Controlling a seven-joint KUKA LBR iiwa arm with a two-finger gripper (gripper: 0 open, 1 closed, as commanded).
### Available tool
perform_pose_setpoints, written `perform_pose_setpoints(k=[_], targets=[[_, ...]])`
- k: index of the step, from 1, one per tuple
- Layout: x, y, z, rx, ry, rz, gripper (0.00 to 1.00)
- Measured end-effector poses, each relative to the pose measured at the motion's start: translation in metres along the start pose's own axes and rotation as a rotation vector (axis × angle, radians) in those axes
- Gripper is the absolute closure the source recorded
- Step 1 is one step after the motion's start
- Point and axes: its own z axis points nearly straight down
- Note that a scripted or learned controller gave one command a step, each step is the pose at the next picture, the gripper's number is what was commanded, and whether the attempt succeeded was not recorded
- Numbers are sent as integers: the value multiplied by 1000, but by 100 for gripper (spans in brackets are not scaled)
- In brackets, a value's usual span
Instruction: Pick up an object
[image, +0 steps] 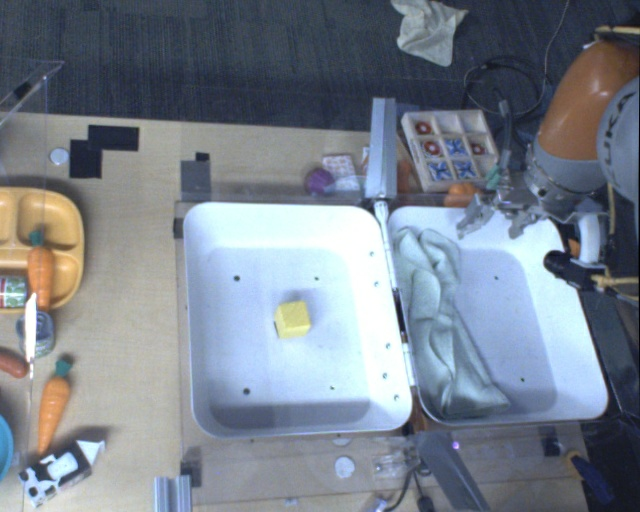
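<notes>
Seen from above, a robot gripper (497, 213) hangs over the far edge of the right bin (560, 400), its two fingers (475, 217) spread apart and holding nothing. A crumpled grey-green cloth (440, 320) lies below the fingers; a yellow block (293, 319) sits well left of them, in the left bin (230, 400).

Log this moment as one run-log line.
hand: open, above right bin's far edge | holding: nothing | yellow block: left bin | grey cloth: right bin
</notes>
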Motion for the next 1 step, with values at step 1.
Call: perform_pose_setpoints(k=[1], targets=[[40, 17, 93, -3, -1, -207, 0]])
